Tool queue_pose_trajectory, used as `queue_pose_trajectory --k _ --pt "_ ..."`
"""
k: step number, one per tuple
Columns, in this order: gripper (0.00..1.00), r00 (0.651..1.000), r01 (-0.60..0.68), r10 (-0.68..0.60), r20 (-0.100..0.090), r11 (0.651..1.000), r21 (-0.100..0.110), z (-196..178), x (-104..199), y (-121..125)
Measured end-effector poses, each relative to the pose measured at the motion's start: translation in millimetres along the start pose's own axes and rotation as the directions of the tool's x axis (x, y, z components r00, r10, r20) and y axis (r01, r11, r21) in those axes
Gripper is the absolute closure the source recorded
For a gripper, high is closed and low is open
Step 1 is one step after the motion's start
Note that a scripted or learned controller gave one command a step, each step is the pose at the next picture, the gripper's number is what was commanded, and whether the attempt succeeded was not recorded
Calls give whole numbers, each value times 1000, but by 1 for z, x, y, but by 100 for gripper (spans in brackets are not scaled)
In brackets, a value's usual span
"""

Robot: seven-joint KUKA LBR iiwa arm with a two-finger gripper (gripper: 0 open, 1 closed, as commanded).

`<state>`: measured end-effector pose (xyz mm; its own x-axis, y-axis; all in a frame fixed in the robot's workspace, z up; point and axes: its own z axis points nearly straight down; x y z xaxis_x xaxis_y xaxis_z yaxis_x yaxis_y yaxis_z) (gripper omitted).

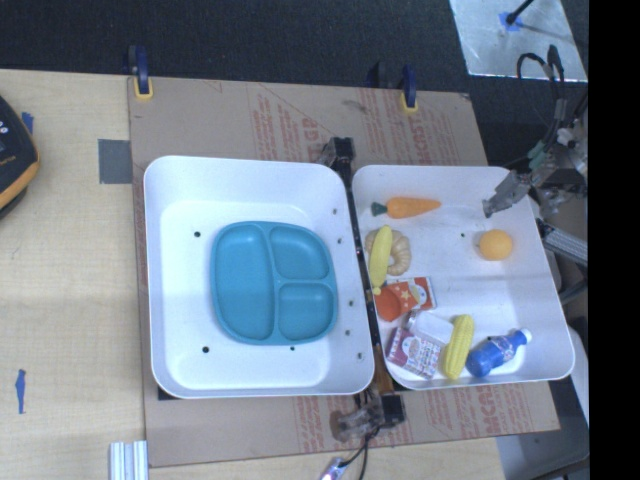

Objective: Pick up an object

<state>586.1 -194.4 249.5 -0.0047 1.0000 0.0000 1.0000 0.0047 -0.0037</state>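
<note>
The right bin (pixel 520 298) holds several objects. An orange carrot (pixel 412 207) lies at its far side, and a small orange ball (pixel 495 245) sits to the right. A yellow banana (pixel 379 255) leans on a tan ring-shaped pastry (pixel 399 251). Below them are a red item (pixel 390 304), a red-and-white packet (pixel 419 343), a yellow corn cob (pixel 459 346) and a blue bottle (pixel 494 353). My gripper (pixel 499 199) hangs over the bin's far right corner, just above and beside the orange ball, with nothing seen in it.
The left bin (pixel 170 268) carries a blue divided plate (pixel 273 280). Both bins rest on a brown cardboard sheet (pixel 300 118) clamped to the wooden bench. A black and yellow device (pixel 12 158) sits at the far left edge.
</note>
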Motion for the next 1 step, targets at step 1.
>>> queue_pose_trajectory --k 1 --pt "0 1000 -1 1 0 1000 1 62 -4 -111"
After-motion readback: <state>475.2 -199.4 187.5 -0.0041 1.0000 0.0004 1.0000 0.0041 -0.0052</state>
